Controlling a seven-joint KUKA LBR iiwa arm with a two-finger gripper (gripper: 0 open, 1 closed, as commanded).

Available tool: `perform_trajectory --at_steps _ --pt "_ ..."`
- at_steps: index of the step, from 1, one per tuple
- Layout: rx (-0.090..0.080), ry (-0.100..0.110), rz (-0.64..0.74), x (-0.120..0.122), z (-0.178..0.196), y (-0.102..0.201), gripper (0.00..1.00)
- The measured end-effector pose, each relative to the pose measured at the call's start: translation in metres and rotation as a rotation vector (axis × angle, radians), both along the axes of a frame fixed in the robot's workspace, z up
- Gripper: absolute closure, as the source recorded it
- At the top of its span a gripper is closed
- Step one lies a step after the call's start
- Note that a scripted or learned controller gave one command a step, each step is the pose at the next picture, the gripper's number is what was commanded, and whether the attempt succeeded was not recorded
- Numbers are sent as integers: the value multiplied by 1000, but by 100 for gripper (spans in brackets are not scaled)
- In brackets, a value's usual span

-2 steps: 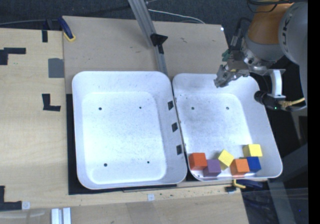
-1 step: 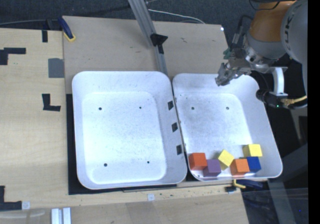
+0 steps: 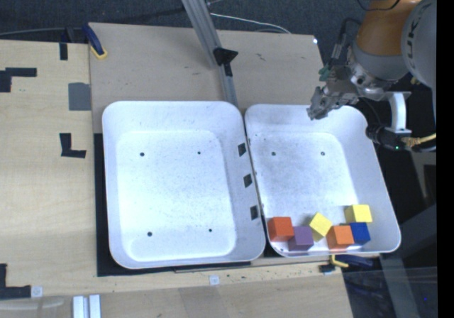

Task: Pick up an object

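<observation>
Several small blocks lie along the near edge of the right bin (image 3: pixel 369 167): an orange block (image 3: pixel 281 228), a purple block (image 3: pixel 303 237), a yellow block (image 3: pixel 320 224), another orange block (image 3: pixel 341 236), a blue block (image 3: pixel 360 233) and a second yellow block (image 3: pixel 360 213). My gripper (image 3: pixel 320 109) hangs over the far right corner of that bin, well away from the blocks. Nothing shows between its fingers.
The left bin (image 3: pixel 113 167) sits beside the right one, with black clips along the shared edge. A grey metal pole (image 3: pixel 201 18) slants in from the top toward the gap between the bins. Cables hang near the arm at right.
</observation>
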State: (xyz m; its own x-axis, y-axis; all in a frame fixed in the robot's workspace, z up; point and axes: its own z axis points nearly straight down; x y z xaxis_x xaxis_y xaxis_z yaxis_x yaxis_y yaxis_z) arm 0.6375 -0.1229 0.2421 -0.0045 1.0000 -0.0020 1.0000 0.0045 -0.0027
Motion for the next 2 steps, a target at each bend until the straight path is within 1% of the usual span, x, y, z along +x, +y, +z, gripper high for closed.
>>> perform_trajectory --at_steps 2 --pt "-1 2 1 0 19 1 100"
